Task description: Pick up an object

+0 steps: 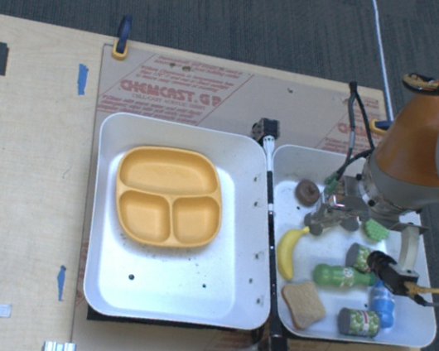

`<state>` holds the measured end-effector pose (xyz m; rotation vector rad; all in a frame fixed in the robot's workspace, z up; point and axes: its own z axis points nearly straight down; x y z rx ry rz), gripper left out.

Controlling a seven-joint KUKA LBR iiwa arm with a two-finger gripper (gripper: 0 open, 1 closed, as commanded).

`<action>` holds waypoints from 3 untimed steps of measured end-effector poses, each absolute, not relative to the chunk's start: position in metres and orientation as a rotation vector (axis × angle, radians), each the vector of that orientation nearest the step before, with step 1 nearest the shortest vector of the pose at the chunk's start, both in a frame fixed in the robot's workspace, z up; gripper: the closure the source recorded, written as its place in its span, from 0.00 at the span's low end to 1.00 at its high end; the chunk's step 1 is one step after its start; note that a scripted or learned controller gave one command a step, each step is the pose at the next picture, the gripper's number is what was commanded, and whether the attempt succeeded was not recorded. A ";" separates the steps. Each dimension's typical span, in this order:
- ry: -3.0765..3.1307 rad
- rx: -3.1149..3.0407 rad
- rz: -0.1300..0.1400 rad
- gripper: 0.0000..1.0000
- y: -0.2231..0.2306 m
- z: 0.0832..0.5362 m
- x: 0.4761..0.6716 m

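Near edge of bench (25, 178): pale wood surface, black corner marks at left, blue tape strips further in.
Right bin (418, 336): shallow white tray, lying right of the left bin and touching it along a black divider strip.
Near row, right bin: tan slice of toy bread (304, 304) at the near left corner; small green-labelled can (359, 322) to its right; blue toy bottle (382, 304) just beside and slightly beyond the can.
Middle row, right bin: green plastic bottle (340, 276) lying on its side; yellow toy banana (287, 250) left of it, curved along the bin's left wall; another small green-and-white container (360, 258) just beyond the bottle.
Left bin (93, 274): shallow white tray, a few dark specks on its floor.
Plate in left bin: orange three-compartment plastic plate (170, 195), sitting in the far half, upright.
Far part, right bin: small brown round object (308, 193) near the far left; light green rounded piece (376, 231) partly under the arm.
Gripper (328, 219): low over the right bin, between the brown round object and the banana; claw's opening cannot be told, nothing clearly seen held.
Arm (426, 148): grey with orange band, reaching in from the right, cables trailing.
Far edge: brown printed board (184, 89) under both bins; blue-and-yellow clamp (123, 36) at its far left corner.
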<state>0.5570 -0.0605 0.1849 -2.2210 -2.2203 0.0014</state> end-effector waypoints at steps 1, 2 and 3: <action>-2.225 -2.220 -0.001 1.00 -0.014 0.185 0.658; -2.226 -2.218 -0.005 1.00 0.115 0.175 0.667; -2.226 -2.219 -0.005 1.00 0.191 0.202 0.656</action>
